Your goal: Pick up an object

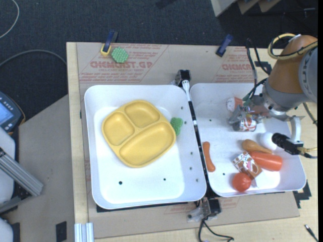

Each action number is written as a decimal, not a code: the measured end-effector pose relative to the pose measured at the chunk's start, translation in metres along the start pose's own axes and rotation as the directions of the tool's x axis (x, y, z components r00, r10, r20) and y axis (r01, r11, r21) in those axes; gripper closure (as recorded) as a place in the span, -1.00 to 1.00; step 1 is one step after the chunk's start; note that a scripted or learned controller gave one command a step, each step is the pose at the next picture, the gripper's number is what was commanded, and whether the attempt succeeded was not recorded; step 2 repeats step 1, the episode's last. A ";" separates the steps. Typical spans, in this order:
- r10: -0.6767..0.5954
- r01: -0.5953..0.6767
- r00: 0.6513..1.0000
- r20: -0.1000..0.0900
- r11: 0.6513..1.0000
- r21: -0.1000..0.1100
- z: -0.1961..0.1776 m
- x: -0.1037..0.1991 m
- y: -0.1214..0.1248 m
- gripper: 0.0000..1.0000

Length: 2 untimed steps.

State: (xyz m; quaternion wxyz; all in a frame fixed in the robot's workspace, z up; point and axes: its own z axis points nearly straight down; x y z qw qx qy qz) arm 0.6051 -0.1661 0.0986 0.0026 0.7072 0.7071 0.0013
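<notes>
Across the worktop (pixel 151 59) sit two white bins side by side. Left bin (pixel 101 175) holds a yellow divided plate (pixel 139 132) with a small green piece (pixel 177 125) just beside its right edge. Right bin (pixel 217 178) carries the likely targets: an orange carrot-like piece (pixel 266 161), a tomato (pixel 241 181), a wrapped packet (pixel 246 163) and a thin sausage (pixel 208 157) lying lengthwise near the bin's left wall. Down at the bin's upper part, the tool (pixel 243 116) sits right over a small crumpled red-and-white object (pixel 247 124), seemingly touching it; whether it grips cannot be told.
</notes>
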 end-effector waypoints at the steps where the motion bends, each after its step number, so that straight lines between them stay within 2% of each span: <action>1: -0.011 0.011 1.000 -0.005 1.000 -0.006 -0.093 0.097 -0.001 1.00; 2: -0.011 0.011 1.000 -0.005 1.000 -0.006 -0.093 0.097 -0.001 1.00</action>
